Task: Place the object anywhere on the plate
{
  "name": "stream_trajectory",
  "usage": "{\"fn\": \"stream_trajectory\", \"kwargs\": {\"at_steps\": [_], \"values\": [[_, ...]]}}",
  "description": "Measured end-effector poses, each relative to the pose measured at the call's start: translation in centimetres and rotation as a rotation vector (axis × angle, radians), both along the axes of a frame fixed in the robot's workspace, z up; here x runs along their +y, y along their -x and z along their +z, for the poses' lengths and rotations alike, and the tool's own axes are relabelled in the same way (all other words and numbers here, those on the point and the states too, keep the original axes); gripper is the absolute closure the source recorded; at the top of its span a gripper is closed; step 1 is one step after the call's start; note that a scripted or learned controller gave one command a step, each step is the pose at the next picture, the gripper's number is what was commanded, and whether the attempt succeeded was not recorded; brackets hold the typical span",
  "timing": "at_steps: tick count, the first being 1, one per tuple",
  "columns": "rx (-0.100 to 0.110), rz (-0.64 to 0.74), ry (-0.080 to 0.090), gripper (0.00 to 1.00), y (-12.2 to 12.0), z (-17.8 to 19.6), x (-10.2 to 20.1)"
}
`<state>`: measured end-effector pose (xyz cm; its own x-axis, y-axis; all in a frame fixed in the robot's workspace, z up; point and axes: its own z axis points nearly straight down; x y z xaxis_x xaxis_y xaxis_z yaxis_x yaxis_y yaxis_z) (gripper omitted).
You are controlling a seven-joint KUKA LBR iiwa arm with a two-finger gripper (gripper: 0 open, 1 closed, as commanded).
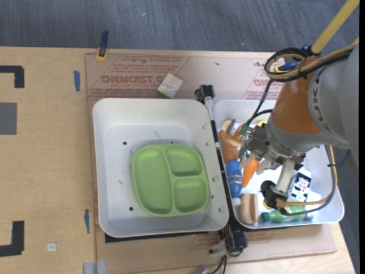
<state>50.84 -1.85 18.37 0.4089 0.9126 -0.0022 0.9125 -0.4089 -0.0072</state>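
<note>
Green plate (170, 178); white bin (109, 153); blue bottle (234, 177).

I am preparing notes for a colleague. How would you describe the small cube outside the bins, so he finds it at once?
Find the left bin, which holds the green plate. Just behind its back rim, on the brown board, sits the cube. Unlike the things in the right bin, it is pale with coloured specks.

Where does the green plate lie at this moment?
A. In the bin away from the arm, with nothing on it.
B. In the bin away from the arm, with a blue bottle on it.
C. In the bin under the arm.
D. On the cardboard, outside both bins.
A: the green plate lies in the view's left bin with its compartments bare, while the arm is over the right bin.
</note>
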Motion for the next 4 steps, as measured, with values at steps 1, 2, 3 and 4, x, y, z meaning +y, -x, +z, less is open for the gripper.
{"fn": "stream_trajectory", "kwargs": {"at_steps": [1, 2, 3, 4], "values": [[-0.006, -0.283, 0.002, 1.00, -0.8, 5.3, 5.6], [0.004, -0.080, -0.002, 1.00, 3.0, 5.8, 16.4], [0.003, -0.084, 0.001, 0.00, 3.0, 5.8, 16.1], [-0.002, -0.355, 0.000, 0.00, -2.9, -8.4, 19.0]]}}
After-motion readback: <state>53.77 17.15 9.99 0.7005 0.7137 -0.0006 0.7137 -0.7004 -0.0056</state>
